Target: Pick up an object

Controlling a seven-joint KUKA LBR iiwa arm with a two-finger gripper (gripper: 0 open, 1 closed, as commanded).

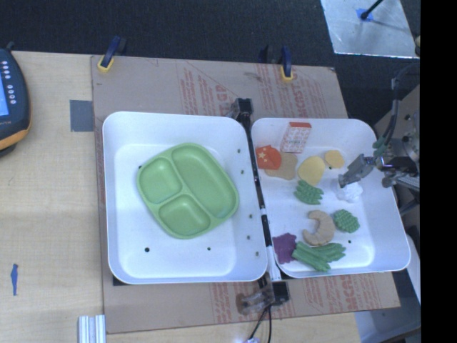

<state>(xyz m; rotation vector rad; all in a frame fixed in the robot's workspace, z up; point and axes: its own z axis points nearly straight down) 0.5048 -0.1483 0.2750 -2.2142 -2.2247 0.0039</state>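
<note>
Judging by looks, toy food in right bin (385, 252) is light, stiff plastic, prob. slick; grab across narrow sides. Left bin (118, 191) w/ green tray (187, 189) well apart. Croissant (320, 227) touches green beans (318, 254). Gripper (355, 171) over white bit; can't tell finger state.

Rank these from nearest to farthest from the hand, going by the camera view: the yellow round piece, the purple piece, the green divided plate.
Measured from the hand, at the right bin's right side:
1. Yellow round piece, just to the hand's left in the right bin.
2. Purple piece, at the right bin's lower left corner.
3. Green divided plate, across the divider in the left bin.
</note>
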